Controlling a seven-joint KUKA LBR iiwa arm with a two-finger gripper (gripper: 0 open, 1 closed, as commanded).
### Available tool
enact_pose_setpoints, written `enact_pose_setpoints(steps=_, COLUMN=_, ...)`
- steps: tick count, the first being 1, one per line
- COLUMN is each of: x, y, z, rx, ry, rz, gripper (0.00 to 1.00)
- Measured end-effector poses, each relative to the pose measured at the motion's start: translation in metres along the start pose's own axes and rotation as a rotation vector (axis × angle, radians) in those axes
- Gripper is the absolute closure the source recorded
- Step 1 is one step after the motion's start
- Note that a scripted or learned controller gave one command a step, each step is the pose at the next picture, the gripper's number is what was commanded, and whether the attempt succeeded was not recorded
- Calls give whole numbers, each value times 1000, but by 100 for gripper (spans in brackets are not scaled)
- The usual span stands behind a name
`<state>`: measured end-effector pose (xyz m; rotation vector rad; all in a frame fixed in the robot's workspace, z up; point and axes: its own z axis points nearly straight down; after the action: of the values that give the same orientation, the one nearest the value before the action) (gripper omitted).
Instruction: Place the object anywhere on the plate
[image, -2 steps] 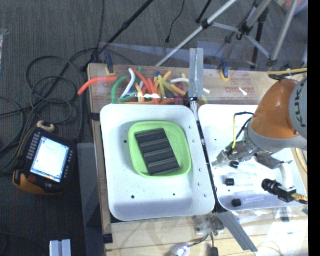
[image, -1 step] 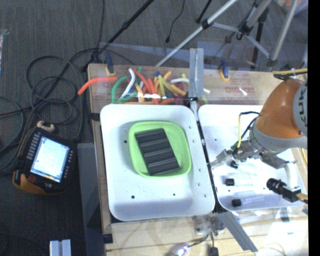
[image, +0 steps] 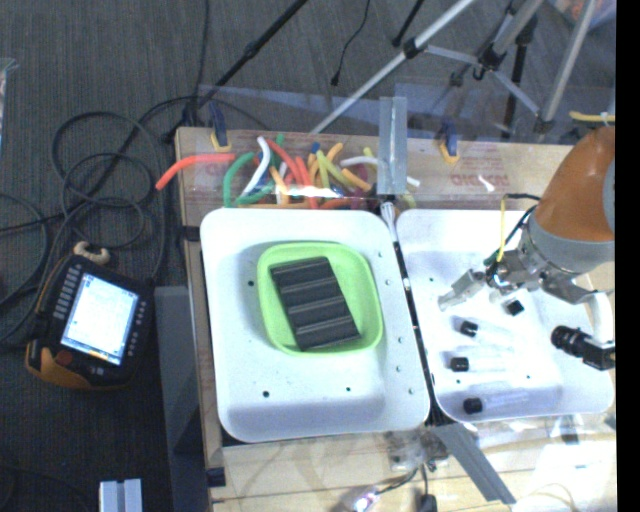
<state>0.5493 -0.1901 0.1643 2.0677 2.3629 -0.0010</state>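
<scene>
A dark grey ribbed block (image: 315, 302) lies flat on the green plate (image: 369, 285), which sits in the left white bin (image: 300, 400). The block is turned slightly and covers the plate's middle. My gripper (image: 498, 282) hangs over the right bin (image: 520, 385), well to the right of the plate and apart from the block. Nothing shows between its fingers.
Several small black pieces (image: 464, 326) lie scattered on the right bin's floor. A bundle of coloured cables (image: 300, 172) runs along the bench behind the bins. A handheld pendant (image: 90, 320) rests on the floor at the left.
</scene>
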Motion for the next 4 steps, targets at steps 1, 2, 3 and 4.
enact_pose_setpoints(steps=1, x=-32, y=-13, z=-24, rx=0, ry=0, rz=-21, gripper=0)
enact_pose_setpoints(steps=2, x=-28, y=-37, z=-109, rx=-1, ry=-1, rz=-9, gripper=0)
enact_pose_setpoints(steps=3, x=-27, y=-51, z=-147, rx=-2, ry=-2, rz=65, gripper=0)
enact_pose_setpoints(steps=4, x=-26, y=-67, z=-209, rx=-3, ry=-3, rz=173, gripper=0)
